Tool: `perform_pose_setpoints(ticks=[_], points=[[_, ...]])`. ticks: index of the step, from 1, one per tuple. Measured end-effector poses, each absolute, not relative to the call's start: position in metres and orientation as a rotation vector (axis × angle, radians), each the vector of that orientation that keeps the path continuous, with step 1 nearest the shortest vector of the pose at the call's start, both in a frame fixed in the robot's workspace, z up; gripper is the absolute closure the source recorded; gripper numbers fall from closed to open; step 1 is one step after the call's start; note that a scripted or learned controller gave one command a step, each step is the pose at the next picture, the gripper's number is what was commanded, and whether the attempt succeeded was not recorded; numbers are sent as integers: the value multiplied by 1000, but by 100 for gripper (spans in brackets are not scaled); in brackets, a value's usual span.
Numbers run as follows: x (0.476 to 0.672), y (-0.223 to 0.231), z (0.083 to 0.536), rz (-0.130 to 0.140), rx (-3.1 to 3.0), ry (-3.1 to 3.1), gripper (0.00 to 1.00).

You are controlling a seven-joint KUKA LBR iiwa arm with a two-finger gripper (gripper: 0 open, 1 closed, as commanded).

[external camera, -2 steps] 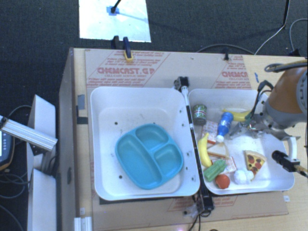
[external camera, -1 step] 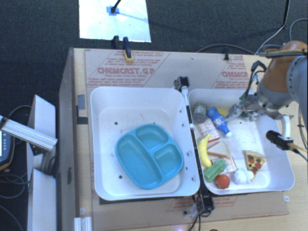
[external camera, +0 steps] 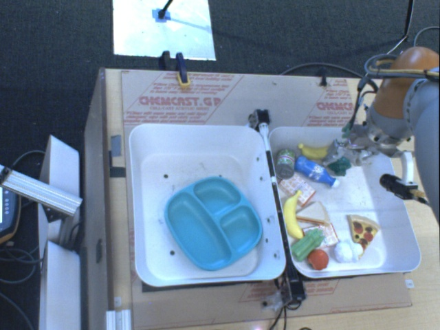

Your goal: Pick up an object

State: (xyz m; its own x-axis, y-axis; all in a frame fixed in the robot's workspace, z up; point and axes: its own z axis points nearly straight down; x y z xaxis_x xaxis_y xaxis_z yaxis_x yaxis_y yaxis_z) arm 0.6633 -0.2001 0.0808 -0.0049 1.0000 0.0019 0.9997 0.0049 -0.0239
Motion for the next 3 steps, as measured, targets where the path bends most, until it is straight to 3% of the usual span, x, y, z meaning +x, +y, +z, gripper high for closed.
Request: perform_pose_setpoints(ticks=[1,2,3], points=[[665,-199,92,18,-2203,-2222,100],[665,-199,92,18,-2203,-2222,0],[641,-168,85,-2,-2217,-2228,0]])
